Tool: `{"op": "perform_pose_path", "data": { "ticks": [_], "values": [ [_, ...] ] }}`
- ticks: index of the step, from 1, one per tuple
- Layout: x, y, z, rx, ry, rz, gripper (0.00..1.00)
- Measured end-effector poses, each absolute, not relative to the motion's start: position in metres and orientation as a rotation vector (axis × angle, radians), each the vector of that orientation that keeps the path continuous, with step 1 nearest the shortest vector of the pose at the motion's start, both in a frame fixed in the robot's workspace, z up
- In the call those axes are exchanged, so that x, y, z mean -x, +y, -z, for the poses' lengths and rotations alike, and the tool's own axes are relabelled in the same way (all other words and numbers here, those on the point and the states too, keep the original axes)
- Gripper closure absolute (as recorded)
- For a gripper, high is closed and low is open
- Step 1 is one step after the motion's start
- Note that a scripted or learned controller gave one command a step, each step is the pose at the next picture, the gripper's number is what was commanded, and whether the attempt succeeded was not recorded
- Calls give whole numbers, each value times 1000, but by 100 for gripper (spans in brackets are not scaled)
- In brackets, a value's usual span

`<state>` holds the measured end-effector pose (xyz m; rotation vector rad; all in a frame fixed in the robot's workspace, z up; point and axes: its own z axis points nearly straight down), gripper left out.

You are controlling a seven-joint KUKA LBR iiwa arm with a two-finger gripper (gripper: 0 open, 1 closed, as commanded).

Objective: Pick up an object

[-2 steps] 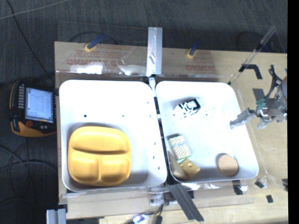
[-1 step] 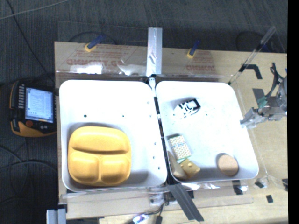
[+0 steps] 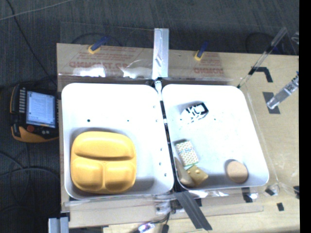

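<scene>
A large yellow moulded block [image 3: 103,161] fills the near half of the left bin [image 3: 112,101]. The right bin [image 3: 228,125] holds several small things. A black-and-white piece [image 3: 196,110] lies near its back middle. A small patterned box [image 3: 186,153] lies at its near left, beside the divider. A tan chunk [image 3: 194,174] touches the box on its near side. A round tan disc [image 3: 236,170] sits at the near right corner, apart from the rest.
A metal bar [image 3: 161,52] stands upright behind the seam between the bins. A handheld screen unit [image 3: 36,113] lies off the bench to the left. Yellow-and-blue clips [image 3: 98,44] hold a plastic sheet at the back. A slanted rod [image 3: 265,57] and a metal fitting [image 3: 284,93] are at the right.
</scene>
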<state>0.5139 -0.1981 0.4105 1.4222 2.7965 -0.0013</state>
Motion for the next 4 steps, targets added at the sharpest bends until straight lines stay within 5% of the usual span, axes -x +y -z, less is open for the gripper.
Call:
{"op": "perform_pose_path", "data": {
  "ticks": [1, 2, 3, 4],
  "values": [
    [-490, -205, -390, -1417, 2801, 0, 100],
    [-553, -223, -435, -747, 3046, 2, 100],
    [-643, -222, -435, -1048, 2957, -1, 100],
    [-644, -221, -445, -1043, 2952, 1, 100]
  ]
}}
